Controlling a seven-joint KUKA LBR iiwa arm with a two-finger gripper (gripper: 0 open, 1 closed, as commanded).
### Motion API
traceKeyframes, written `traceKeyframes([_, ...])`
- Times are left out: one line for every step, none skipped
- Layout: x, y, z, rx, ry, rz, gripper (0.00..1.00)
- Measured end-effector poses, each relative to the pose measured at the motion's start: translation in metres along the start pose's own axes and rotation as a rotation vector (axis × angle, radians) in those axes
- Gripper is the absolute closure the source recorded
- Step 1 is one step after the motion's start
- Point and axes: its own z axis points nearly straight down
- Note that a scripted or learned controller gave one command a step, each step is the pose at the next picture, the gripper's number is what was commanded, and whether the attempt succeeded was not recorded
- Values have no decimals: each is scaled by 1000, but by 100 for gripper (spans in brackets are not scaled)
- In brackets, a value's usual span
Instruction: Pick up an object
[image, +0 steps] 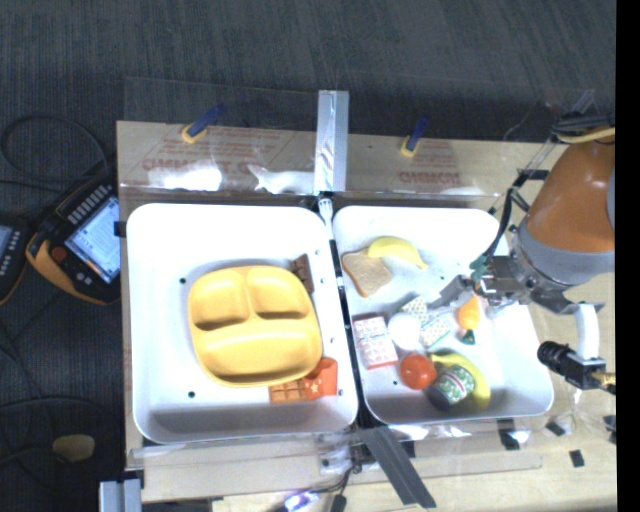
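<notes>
**Q:** How is the claw positioned, and what is its state?

**A:** The gripper (463, 291) is located low over the right bin (520, 395), with the arm (570, 215) entering from the right. Whether anything is clamped cannot be told; the tips are lost against the clutter. A small orange piece (468, 318) is seen just beside them, touching or nearly so.

**Q:** What faults are to be expected?

**A:** A miss is judged likely, since the items are packed closely. A neighbour such as the white round piece (407, 328) may be nudged, or two items may be caught together and dropped.

**Q:** How are the containers loaded?

**A:** In the right bin are found a bread slice (366, 271), a yellow lemon-like item (395, 250), a pink card (374, 341), a tomato (418, 371), a green can (453, 385) and a banana (478, 378). In the left bin (160, 250) a yellow divided tray (255, 322) is held, with brown and orange pieces (305, 385) at its near edge.
</notes>
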Motion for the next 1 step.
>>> traceKeyframes([-50,64,66,0,-1,31,0])
